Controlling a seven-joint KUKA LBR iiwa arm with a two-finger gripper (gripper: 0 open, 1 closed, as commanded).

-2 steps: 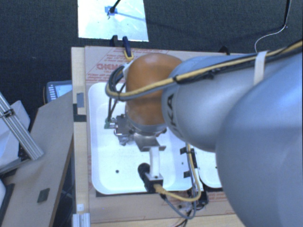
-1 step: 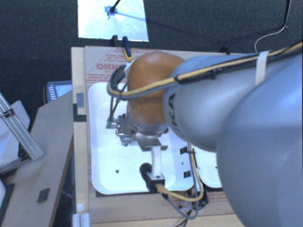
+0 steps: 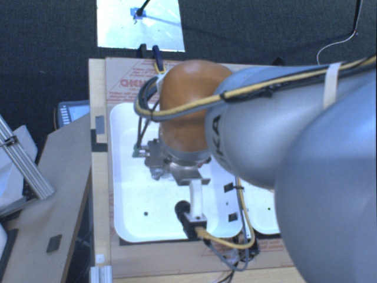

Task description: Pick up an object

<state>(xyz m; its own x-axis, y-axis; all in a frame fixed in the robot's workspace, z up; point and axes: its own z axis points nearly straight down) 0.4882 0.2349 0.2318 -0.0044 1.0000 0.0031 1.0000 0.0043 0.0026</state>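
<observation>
Gripper (image 3: 158, 165) hangs low over the white bin (image 3: 126, 158) on the view's left side, tucked under the orange band (image 3: 188, 108) of the grey arm (image 3: 283, 158), which covers most of the view's right half. Its tip is hidden by the wrist, so I cannot tell whether it is released or clenched. The things that could be picked are few and tiny. A small dark piece (image 3: 228, 187) lies near this bin's right wall, and a second dark piece (image 3: 232, 217) lies just below it, toward the near edge. A dark speck (image 3: 146, 213) sits on the bare floor of the bin near its front left corner, well apart from the other two. All three are too small to name. A corner of the second white bin (image 3: 266, 217) shows beside the arm. Both bins rest on a cardboard sheet (image 3: 121, 84) with red print, laid on the bench (image 3: 101, 205)
</observation>
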